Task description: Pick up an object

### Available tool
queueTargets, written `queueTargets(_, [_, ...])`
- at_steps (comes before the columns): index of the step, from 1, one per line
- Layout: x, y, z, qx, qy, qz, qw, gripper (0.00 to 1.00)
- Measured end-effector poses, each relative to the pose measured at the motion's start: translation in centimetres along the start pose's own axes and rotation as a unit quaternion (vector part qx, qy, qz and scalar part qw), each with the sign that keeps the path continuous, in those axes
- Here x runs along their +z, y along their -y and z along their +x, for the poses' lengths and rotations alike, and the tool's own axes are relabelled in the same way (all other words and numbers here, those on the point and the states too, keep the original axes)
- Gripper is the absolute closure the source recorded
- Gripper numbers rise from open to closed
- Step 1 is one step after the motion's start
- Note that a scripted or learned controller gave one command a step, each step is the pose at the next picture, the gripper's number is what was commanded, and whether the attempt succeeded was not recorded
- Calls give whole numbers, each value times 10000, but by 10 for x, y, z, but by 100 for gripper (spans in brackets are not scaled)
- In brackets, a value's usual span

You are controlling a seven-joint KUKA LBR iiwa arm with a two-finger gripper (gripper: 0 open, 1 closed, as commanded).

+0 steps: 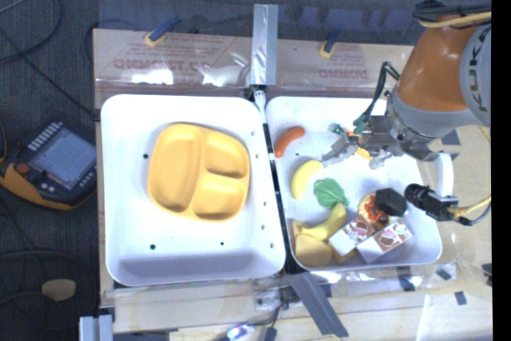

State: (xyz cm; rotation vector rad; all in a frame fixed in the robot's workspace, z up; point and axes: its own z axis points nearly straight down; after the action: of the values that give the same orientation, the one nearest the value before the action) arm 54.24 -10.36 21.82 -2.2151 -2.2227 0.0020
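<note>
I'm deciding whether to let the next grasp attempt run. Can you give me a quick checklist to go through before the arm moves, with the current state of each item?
1. Gripper is over the right bin: ok.
2. Nothing is between its fingers yet: ok.
3. Targets within reach: orange carrot, yellow lemon, green leaf lie close by: ok.
4. Height above the bin floor: cannot tell.
5. Yellow tray in the left bin is out of the arm's way: ok.

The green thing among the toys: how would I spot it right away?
Look in the right bin, crowded with toy food. Near its middle, just below the yellow lemon, lies the green leafy piece. It is the one flat, dark green item there.
</note>
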Motion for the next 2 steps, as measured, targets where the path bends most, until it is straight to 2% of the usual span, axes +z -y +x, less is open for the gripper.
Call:
queueTargets(1, [55, 8, 10, 1351, -5, 6, 9908, 0])
queueTargets(2, [101, 49, -15, -80, 3, 2, 10000, 0])
